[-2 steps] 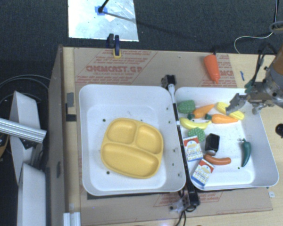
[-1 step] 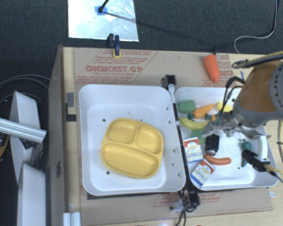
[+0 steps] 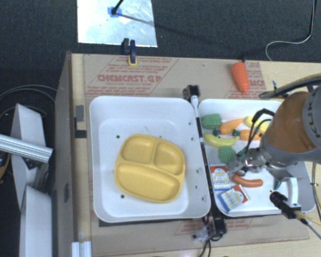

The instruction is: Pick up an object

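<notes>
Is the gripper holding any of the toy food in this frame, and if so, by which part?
It cannot be told. The gripper sits low in the right bin, beside the green broccoli piece and above the sausage, but no item is seen between its jaws.

There is one camera, and it sits high up over the bench. It looks down at a slant, so the far edge of the bench is at the top of the picture and the near edge is at the bottom. It is far enough back to take in both white bins, the left bin and the right bin, and some dark floor around the bench. The arm comes in from the right side.
</notes>
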Controlling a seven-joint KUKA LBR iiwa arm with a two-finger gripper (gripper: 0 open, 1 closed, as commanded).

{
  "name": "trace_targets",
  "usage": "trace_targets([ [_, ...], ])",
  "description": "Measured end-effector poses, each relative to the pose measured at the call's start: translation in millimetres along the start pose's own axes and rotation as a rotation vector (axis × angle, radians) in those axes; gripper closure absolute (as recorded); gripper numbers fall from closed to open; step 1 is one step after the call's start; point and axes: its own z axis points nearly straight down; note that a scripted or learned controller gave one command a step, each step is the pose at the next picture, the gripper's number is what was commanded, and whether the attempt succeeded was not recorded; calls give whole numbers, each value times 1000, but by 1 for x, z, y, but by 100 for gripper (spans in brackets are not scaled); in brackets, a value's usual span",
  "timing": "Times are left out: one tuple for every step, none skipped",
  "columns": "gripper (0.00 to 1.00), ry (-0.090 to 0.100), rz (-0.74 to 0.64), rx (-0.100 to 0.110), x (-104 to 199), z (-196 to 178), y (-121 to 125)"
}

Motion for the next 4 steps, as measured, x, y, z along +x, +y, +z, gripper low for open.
trace_targets([
  [0, -7, 2, 2, 6, 0, 15],
  [0, -14, 6, -6, 12, -2, 13],
  [100, 1, -3, 0, 19, -11, 14],
  [100, 10, -6, 5, -10, -111, 15],
])
